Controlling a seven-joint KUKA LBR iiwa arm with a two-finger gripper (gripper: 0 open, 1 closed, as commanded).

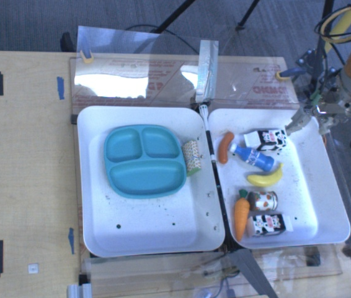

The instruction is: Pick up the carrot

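While the bench [26, 166] takes up most of the frame, the action is all w/ the two white bins in the middle: left bin [151, 241] and right bin [324, 216], side by side, sharing a divider down the centre. Left bin has a blue divided plate [144, 160] in its upper half, w/ a small patterned can [192, 157] just beside the plate's right edge.

Arm [340, 101] comes in at upper right of frame. Gripper [299, 121] sits over the right bin's upper right corner, near a cow-print carton [272, 139]. Too small and blurred to read: can't tell if the gripper is open or closed. Nothing seen held in it.

Right bin, upper part: blue bottle [253, 158], sausage [225, 148] by the divider, banana [266, 177] below the bottle.

Carrot [242, 217] is in the right bin's lower left, close to the divider. Long axis runs approx. up-down in frame, green top at the upper end, tip toward the bottom edge. A short tin [264, 200] is just beside its top on the right; a second cow-print carton [268, 224] is just beside its lower half, maybe touching.

Key relation: carrot lies down and left of the gripper, diagonally across the bin, well apart. Prob. best to close across the carrot's width, i.e. left-right in frame, but the right side is crowded, so snagging the tin or carton looks like the main risk.
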